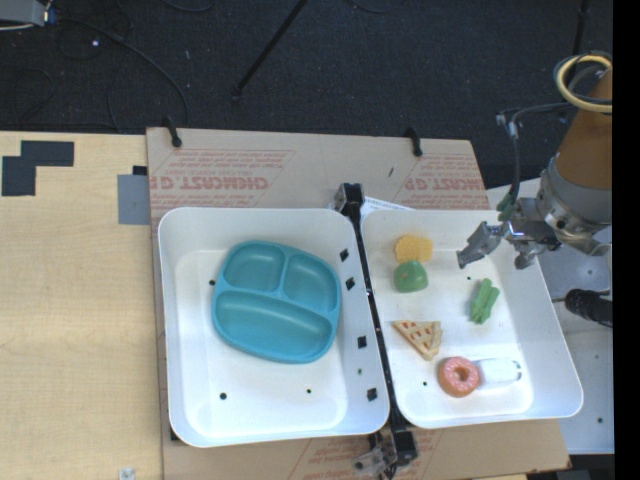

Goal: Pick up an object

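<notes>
Bench (60, 368): cardboard sheet (300, 168), two white bins (190, 408) (560, 388) side by side.

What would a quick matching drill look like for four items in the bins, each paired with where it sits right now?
Things:
1. teal divided plate
2. pink donut
3. pizza slice
4. yellow piece

Places:
A. far end of the right bin, just above the green round piece
B. near end of the right bin, beside a white object
C. middle of the left bin
D. right bin, close to the divider, between the green round piece and the donut

Pairs: 1-C, 2-B, 3-D, 4-A
</notes>
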Tool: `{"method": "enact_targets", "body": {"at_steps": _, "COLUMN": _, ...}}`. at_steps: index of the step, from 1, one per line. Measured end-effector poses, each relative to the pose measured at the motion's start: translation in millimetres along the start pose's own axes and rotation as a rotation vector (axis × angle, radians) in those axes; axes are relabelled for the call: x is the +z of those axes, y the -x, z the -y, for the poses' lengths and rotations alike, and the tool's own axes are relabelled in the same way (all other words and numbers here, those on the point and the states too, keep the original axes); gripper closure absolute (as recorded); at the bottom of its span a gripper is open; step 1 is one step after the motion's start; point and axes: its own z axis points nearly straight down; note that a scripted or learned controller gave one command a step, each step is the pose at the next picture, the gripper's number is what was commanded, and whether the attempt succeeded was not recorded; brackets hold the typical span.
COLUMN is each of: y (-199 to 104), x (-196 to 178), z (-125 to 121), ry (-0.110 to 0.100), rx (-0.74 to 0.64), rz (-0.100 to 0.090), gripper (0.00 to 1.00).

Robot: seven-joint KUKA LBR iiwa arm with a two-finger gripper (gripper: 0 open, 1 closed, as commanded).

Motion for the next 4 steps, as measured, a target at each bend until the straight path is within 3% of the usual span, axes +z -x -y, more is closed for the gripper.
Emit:
{"method": "enact_targets", "body": {"at_steps": 1, "y": 1.5, "x": 64.5, "z": 3.1, "ry": -0.009, "rx": 0.001, "rz": -0.003, "gripper": 0.0}}
{"method": "enact_targets", "body": {"at_steps": 3, "y": -7.0, "x": 165.4, "z": 11.4, "ry": 0.001, "rx": 0.003, "rz": -0.001, "gripper": 0.0}}
{"method": "enact_targets", "body": {"at_steps": 4, "y": -6.2, "x": 154.1, "z": 12.4, "ry": -0.004, "rx": 0.004, "rz": -0.002, "gripper": 1.0}}
